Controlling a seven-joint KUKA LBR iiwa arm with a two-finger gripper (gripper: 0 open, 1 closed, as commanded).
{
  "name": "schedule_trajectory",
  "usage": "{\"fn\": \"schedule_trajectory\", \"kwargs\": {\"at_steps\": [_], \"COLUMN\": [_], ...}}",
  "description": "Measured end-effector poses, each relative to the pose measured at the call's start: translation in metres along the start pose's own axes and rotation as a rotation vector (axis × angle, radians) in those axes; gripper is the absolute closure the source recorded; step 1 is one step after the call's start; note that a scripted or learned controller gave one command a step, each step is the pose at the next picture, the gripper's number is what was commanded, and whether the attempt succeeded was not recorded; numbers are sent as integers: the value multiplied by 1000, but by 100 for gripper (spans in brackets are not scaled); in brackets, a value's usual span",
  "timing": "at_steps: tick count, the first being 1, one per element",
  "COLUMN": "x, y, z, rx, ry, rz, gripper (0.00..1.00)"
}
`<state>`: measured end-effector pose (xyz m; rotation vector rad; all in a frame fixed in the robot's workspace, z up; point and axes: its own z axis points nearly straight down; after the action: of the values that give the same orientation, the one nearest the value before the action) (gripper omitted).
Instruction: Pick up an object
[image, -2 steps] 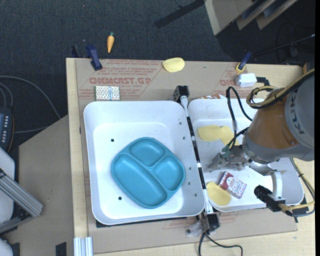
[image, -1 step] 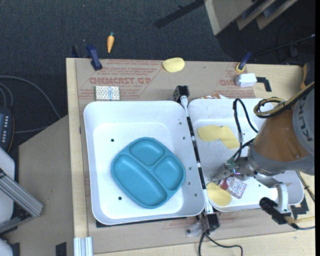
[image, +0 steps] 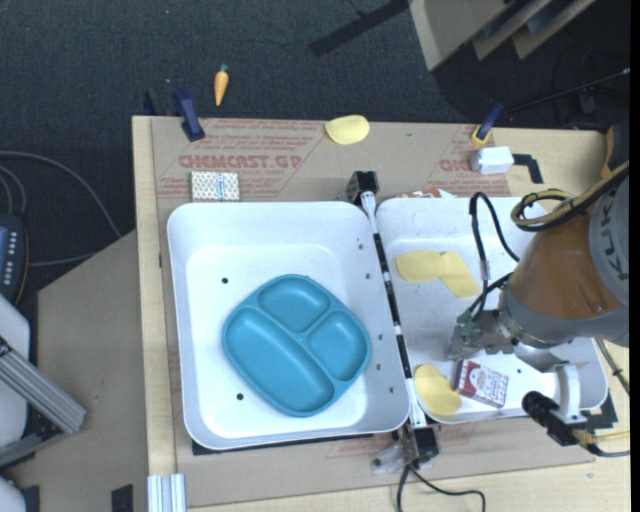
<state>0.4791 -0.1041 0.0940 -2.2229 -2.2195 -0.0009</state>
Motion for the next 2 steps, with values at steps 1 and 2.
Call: {"fn": "schedule_trajectory", "kwargs": {"at_steps": [1, 2], "x": [0, 4], "y": [0, 28], "z": [0, 10], "rx": [0, -1], "ry": [0, -1], "rz": [0, -2], "gripper": [0, 0]}}
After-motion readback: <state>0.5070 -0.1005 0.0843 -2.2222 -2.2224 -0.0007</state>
